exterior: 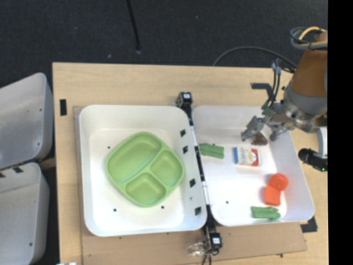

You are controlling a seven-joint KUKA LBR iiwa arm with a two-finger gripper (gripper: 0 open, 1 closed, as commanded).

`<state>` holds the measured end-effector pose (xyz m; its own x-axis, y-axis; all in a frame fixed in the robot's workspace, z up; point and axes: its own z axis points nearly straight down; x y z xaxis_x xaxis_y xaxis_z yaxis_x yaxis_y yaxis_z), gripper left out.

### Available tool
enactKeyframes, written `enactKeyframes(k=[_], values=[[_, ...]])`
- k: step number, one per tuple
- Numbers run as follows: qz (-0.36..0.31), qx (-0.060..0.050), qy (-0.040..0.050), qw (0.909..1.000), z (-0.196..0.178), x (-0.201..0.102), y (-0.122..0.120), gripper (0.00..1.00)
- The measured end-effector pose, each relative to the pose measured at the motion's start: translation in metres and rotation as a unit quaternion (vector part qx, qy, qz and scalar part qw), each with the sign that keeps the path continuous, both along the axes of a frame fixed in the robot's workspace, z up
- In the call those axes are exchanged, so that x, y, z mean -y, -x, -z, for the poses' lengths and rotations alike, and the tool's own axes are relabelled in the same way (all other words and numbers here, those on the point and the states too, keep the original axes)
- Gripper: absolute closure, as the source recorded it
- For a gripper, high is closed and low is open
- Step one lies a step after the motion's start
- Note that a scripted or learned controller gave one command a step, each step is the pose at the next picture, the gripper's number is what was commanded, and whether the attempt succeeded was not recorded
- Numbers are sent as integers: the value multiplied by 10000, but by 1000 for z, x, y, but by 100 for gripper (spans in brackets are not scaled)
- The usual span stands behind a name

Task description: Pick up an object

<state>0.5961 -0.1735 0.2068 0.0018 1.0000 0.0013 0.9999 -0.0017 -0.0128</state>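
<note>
My gripper (260, 132) hangs over the upper part of the right bin (220, 203), with the fingers spread open. A small brown thing (259, 140) lies just under them, and I cannot tell whether they touch it. Below it lies a small white packet (246, 157) with blue and red print. A green piece (211, 150) rests near the bin's left wall. An orange object (275, 189) sits toward the right wall, and another green piece (265, 212) lies at the front.
The left bin (94, 214) holds a green divided plate (144, 169). A ridge with black clips (194, 164) separates the two bins. Cables (237, 54) run across the bench behind the right bin.
</note>
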Motion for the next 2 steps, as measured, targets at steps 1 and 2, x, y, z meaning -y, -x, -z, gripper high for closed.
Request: enactKeyframes(k=[1, 2], values=[[-14, 68, 12, 10000, -9, 0, -3, 0], [-19, 52, 10, 10000, 46, -9, -1, 0]])
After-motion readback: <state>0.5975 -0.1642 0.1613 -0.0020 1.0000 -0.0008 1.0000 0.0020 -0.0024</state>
